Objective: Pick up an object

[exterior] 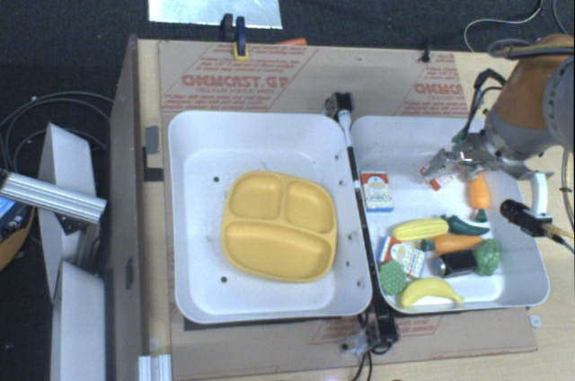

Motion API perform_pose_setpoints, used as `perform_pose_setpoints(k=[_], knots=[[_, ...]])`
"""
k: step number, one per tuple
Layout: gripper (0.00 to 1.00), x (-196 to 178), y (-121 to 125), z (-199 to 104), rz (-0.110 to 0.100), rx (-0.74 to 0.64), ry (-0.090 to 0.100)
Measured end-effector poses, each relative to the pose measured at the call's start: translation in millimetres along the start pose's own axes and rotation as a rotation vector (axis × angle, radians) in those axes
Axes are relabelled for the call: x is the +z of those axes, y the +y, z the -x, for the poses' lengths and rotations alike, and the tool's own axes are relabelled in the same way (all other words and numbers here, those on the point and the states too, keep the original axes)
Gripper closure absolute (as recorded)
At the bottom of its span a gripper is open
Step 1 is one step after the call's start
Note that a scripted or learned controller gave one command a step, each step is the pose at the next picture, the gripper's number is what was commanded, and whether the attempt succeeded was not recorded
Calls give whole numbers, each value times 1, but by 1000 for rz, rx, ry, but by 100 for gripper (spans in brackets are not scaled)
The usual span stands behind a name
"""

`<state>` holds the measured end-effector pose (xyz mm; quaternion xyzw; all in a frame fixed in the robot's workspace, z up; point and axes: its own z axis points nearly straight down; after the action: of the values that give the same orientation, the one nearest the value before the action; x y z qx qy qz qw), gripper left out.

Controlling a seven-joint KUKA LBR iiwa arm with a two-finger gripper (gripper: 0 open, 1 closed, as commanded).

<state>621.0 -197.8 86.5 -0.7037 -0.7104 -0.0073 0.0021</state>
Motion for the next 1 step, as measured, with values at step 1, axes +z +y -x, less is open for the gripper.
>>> perform_pose_setpoints(k=[1], knots=[[0, 0, -13, 0, 0, 0, -1]])
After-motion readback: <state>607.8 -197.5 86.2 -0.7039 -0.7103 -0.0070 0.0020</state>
